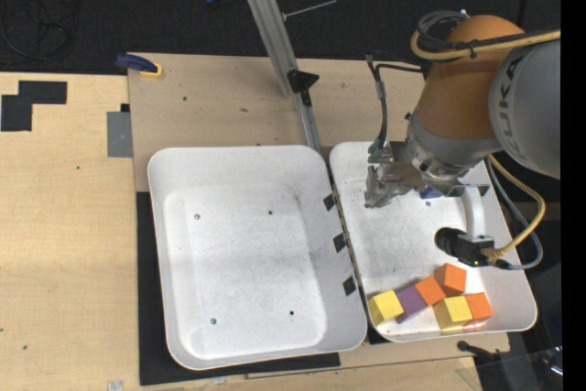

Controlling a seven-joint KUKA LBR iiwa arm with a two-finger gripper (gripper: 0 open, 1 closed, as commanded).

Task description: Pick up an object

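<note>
Several small blocks lie clustered at the near end of the right bin (394, 233): a yellow block (386, 305), a purple block (411, 304), an orange block (429, 291), another orange block (450, 277), a second yellow block (452, 312) and an orange block (477, 305) at the corner. My gripper (377, 194) hangs over the far left part of the right bin, pointing down, well away from the blocks. Nothing shows between its fingers.
The left bin (247, 252) lies beside the right one, with black clips along the shared edge. A slanted metal rail (273, 23) rises behind the bins. The arm's grey and orange wrist (467, 96) covers the right bin's far right corner.
</note>
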